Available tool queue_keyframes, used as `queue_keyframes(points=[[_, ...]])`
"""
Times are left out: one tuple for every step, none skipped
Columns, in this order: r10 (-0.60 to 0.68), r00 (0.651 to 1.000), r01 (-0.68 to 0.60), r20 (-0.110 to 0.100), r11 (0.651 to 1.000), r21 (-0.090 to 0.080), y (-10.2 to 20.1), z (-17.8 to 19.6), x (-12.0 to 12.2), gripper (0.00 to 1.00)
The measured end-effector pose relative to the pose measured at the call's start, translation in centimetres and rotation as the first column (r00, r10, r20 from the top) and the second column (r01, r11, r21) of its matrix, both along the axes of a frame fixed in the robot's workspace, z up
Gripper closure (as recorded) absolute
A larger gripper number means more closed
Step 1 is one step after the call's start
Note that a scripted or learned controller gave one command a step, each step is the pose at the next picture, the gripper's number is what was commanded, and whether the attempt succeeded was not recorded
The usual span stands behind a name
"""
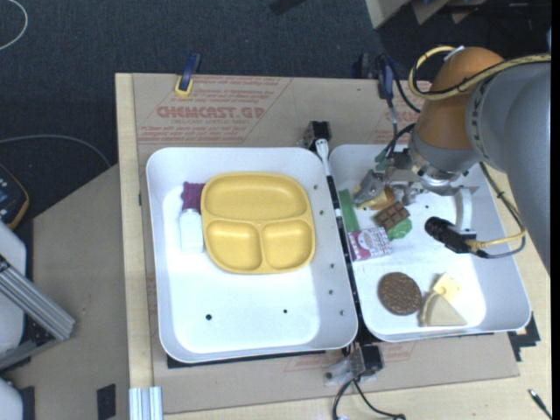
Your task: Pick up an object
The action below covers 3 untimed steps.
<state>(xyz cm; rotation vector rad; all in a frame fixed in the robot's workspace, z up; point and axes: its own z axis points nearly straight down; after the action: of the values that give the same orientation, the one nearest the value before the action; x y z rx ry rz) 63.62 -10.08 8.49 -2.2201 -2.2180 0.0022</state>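
Observation:
My gripper [381, 187] hangs low over the back left part of the right bin [499, 300], reaching in from the right. Directly under and in front of it lie a small brown bar [391, 215] and a green piece [402, 229]. A green strip [346, 211] lies along the bin's left wall, with a pink-labelled packet [369, 244] in front of it. Nearer the front sit a round brown cookie [400, 293] and a pale yellow wedge [443, 303]. I cannot tell whether the gripper touches the brown bar.
The left bin [245, 322] holds a yellow divided plate [258, 221], a purple item [192, 195] and a small white bottle [190, 231] at the plate's left. The divider between the bins runs just left of the green strip. The arm's bulk covers the right bin's back right.

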Motion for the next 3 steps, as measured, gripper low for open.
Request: queue_keyframes(points=[[-0.001,1.000,0.001,-0.003,1.000,0.000,0.0,1.0,-0.1,1.00],[0.001,1.000,-0.001,0.012,1.000,-0.003,-0.5,7.1,0.8,1.00],[0.002,1.000,-0.002,0.011,1.000,-0.003,0.1,13.4,1.2,1.00]])
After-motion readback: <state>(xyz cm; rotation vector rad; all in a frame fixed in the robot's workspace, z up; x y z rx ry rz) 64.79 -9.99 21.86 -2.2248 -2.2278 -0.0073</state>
